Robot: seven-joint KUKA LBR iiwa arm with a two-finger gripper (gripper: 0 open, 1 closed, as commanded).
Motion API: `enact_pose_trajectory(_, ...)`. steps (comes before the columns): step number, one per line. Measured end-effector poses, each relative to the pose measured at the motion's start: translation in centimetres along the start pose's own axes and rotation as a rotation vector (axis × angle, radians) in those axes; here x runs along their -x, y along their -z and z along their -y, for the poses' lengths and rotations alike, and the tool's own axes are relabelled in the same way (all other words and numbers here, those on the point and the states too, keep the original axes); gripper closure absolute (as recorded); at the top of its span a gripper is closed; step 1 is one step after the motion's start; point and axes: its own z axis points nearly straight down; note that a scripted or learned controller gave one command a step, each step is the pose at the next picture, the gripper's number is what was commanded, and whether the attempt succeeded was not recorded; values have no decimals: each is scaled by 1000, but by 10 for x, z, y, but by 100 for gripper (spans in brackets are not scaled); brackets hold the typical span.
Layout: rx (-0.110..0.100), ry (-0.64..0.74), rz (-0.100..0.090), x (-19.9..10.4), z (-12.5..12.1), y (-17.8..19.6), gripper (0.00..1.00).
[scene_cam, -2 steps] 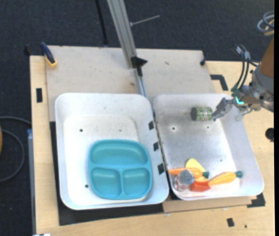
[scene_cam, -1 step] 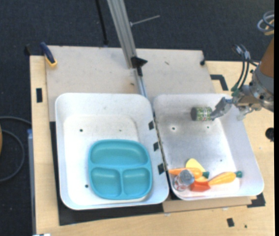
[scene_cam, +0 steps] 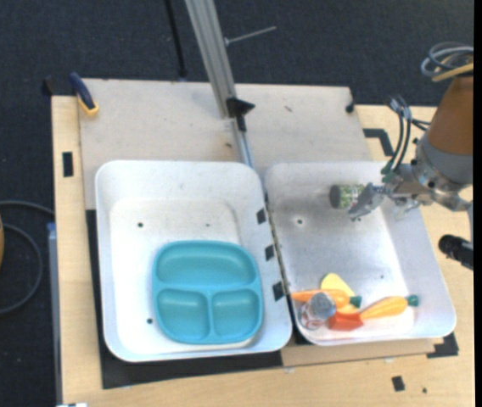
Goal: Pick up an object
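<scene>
Presently pincer [scene_cam: 361,203] hangs over right bin's [scene_cam: 309,185] far end, touching a dark cylinder [scene_cam: 343,196]; finger spread unreadable; toy pile [scene_cam: 351,303] sits near edge; risk: cylinder rolls off, grasp closes on nothing.

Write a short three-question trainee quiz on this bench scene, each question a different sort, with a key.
1. True or false: the blue divided tray lies in the right bin.
2. Multiple choice: the pile of toy food sits in the right bin's A) far left corner, B) near edge, C) centre.
3. Fill in: the hand hovers beside a small dark ____ near the right bin's far side.

Key: 1 false, it lies in the left bin. 2 B. 3 cylinder.
</scene>
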Motion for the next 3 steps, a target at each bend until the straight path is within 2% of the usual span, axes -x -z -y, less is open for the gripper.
enact_pose_trajectory(2, -1, -2, 0, 0, 3, -116, 0)
enact_pose_trajectory(3, 6, -5, 1, 1, 1, -102, 100)
